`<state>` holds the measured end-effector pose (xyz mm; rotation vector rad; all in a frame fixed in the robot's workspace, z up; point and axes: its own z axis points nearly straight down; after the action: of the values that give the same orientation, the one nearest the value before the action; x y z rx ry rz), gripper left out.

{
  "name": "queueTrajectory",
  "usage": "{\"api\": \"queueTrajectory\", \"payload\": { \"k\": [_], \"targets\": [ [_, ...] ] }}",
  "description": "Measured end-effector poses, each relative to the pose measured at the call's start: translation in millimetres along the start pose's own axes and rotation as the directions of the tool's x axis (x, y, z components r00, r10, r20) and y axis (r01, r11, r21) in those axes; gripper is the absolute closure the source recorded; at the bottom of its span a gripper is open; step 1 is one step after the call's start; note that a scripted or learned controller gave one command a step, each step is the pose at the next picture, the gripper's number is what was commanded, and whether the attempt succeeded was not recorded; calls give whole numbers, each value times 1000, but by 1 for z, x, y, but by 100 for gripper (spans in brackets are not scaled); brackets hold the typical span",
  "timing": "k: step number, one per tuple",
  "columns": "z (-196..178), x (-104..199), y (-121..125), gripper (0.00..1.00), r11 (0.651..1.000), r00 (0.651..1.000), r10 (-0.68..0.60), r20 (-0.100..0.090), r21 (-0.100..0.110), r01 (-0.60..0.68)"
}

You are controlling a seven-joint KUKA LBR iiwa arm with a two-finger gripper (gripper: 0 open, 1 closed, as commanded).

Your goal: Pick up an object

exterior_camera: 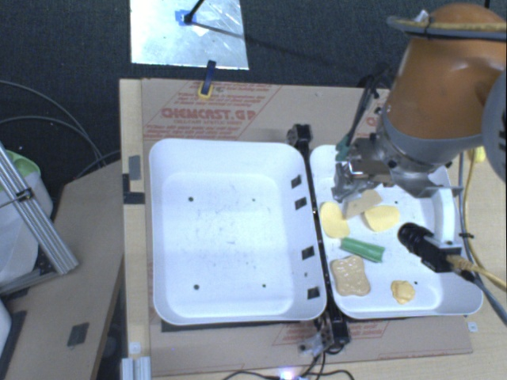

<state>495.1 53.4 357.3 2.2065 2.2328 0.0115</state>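
Yellow, beige, green and tan items all sit on the floor of the right shallow white bin (377, 298), so I judge the pick as not done: nothing is visibly raised off the bin floor or clamped. What's left is the whole grasp: close on one item, lift clear. The gripper (346, 187) is low over the upper-left part of that bin, close to the seam with the left shallow white bin (230, 236). I can't tell if the gripper is wide or narrow, since the wrist body and shadow cover the tip, so I make no claim of a hold. The likeliest target is the pale beige wedge-shaped piece (363, 204), just beside the gripper on its lower-right; whether it touches I can't tell. The round yellow piece (334, 221) lies just below the gripper, against the bin's left wall. The yellow block (382, 217) is next to the wedge, on the side away from the gripper. Further toward the front edge are the green cylinder (363, 249), the tan biscuit-shaped piece (349, 276) and the small yellow lump (402, 291), all well apart from the gripper. My read: the gripper is at or near grasp height beside the wedge and the round yellow piece. The tight cluster there risks a pinch on two items or a push instead of a grab.
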Motion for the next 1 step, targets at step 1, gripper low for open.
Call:
{"api": "queueTrajectory", "payload": {
  "k": [1],
  "targets": [
    [-136, -67, -5, 100, 1000, 1000, 16, 4, -14, -15]
  ]
}}
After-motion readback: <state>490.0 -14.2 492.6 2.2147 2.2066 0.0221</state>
